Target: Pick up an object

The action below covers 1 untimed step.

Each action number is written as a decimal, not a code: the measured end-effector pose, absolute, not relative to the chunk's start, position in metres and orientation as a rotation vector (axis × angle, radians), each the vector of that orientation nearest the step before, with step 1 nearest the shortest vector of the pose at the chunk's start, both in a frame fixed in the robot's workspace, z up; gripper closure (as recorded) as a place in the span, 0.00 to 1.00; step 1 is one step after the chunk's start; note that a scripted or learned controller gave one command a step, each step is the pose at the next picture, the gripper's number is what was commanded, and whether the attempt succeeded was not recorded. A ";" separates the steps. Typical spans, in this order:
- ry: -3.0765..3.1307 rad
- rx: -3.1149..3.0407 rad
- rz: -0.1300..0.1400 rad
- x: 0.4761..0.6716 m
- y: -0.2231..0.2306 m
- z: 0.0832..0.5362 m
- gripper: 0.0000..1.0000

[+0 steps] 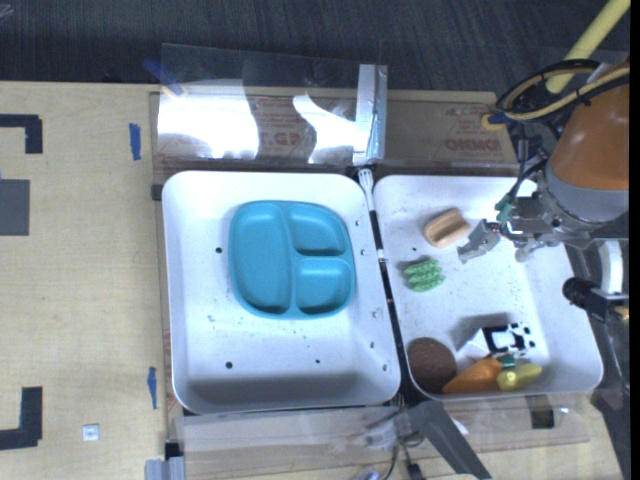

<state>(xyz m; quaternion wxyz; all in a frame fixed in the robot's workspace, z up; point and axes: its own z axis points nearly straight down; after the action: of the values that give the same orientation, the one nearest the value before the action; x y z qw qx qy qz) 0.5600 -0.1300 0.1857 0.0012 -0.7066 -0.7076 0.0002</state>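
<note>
Red print on the cardboard (300, 133) behind the bins, too glared to read. Bun (446, 227) in right bin (560, 298), upper middle, long axis slanting up-right. Gripper (482, 240) just right of it, not touching; can't tell if fingers are apart. Green toy (424, 274) below. Blue tray (293, 258) in left bin (190, 298). Wood bench (80, 268), dark carpet (300, 8)

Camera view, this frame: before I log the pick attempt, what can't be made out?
- Gripper: small and blurred above the right bin; finger state unreadable, nothing seen held.
- Arm: cut off by the right edge.
- Black-and-white object: too small to identify.
- Carrot and brown ball: bunched at the bin's near wall; contact unclear.
- Left bin's far rim: washed out by glare.
</note>
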 end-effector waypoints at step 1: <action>-2.001 -2.427 -0.003 0.598 -0.190 0.252 0.00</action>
<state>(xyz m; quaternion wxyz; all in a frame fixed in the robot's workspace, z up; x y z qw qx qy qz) 0.5977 -0.1902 0.2523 -0.0023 -0.7716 -0.6361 -0.0010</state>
